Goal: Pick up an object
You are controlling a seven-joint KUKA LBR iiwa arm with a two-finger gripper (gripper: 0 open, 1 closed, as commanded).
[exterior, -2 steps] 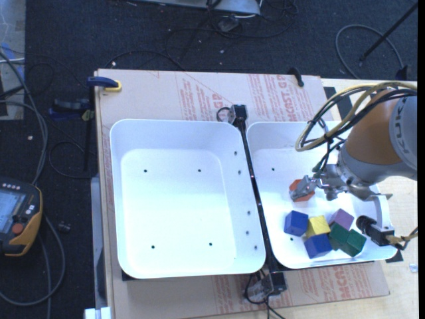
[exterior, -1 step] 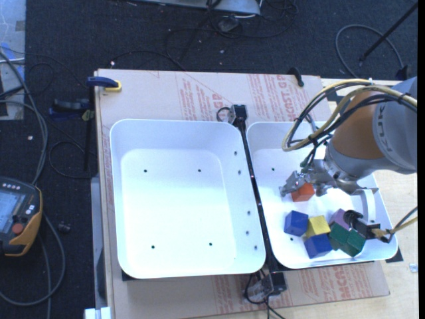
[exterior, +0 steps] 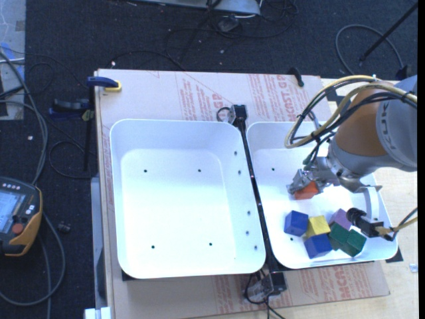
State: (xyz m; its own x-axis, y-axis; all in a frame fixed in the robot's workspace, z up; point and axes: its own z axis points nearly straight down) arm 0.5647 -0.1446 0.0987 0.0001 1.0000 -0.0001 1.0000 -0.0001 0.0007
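My gripper hangs over the middle of the right bin, at the end of the grey arm coming in from the right. A small orange block sits between its fingertips, partly covered by them, and the fingers are shut on it. Near the bin's front edge lies a cluster of blocks: a blue block, a yellow block, a second blue block, a purple block and a green block.
The left bin stands beside the right one, with a black divider strip between them. Cables loop off the arm above the right bin. A blue clamp sits at the board's far left corner.
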